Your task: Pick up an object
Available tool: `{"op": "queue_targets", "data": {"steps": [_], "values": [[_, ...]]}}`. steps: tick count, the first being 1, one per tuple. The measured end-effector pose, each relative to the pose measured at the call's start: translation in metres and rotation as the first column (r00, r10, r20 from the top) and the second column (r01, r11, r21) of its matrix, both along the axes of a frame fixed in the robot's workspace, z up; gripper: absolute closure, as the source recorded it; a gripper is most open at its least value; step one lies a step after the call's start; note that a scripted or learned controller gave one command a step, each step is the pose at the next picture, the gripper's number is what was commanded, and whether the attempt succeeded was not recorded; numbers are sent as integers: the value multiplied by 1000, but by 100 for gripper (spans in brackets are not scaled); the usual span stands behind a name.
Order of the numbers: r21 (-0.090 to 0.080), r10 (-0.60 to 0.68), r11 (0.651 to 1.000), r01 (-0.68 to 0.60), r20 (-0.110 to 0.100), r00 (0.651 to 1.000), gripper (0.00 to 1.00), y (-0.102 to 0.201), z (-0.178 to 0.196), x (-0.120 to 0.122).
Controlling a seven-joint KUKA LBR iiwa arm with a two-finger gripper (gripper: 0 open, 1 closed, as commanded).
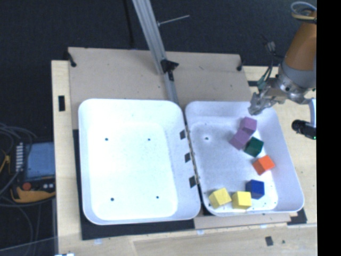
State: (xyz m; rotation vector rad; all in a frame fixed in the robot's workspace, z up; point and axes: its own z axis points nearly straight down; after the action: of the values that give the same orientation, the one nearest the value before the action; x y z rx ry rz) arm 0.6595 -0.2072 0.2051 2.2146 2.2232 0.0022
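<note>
The end effector (257,106) is hanging over the far rim of the right bin (213,122), just above the purple blocks (243,132); whether it is spread or pressed together cannot be told. The blocks are crowding the right bin's right and near sides: a green block (254,145) is touching the purple ones, an orange block (263,164) and a blue block (256,188) are sitting nearer, and two yellow blocks (230,198) are lying by the near rim. The left bin (130,159) is offering open floor.
</note>
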Motion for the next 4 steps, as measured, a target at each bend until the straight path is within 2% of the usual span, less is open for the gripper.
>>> {"op": "queue_targets", "data": {"steps": [2,3,4], "values": [[3,2,1000,-2,-5,1000,100,92,-6,-56],[4,3,1000,-3,-3,1000,100,145,3,-71],[3,2,1000,-2,-3,1000,100,180,15,-94]]}}
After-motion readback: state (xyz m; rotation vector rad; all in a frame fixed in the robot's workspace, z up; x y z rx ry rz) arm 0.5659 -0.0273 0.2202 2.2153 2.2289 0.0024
